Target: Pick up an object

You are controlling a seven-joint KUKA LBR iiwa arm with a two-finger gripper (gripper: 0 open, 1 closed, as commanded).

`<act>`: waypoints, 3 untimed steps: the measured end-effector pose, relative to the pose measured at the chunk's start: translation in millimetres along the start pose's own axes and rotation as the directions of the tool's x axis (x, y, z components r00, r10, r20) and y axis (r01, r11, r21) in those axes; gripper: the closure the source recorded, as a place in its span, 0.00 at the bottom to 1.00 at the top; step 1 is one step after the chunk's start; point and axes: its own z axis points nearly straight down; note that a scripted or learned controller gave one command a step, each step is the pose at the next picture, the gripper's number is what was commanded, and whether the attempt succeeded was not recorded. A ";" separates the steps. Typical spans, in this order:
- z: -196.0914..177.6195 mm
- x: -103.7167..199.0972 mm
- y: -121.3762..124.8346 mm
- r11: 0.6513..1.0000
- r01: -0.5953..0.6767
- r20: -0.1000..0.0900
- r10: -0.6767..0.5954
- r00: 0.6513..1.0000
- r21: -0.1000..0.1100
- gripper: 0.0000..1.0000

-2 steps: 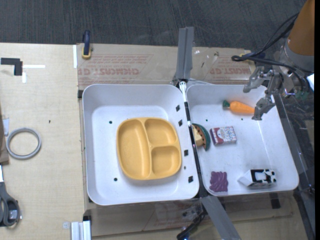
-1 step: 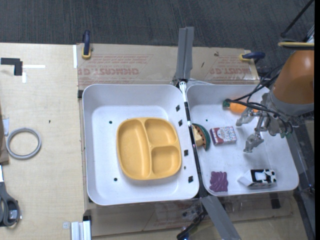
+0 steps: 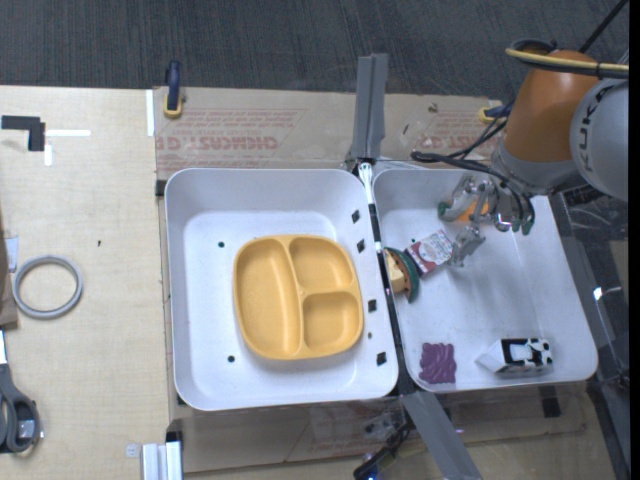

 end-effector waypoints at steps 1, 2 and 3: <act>-34.9 0.5 -0.3 0.970 -0.243 0.023 0.243 0.970 -0.007 0.00; -49.4 57.6 14.5 0.981 -0.194 0.022 0.194 0.981 -0.005 0.00; -93.0 49.9 18.1 0.991 -0.132 0.023 0.132 0.991 -0.004 0.00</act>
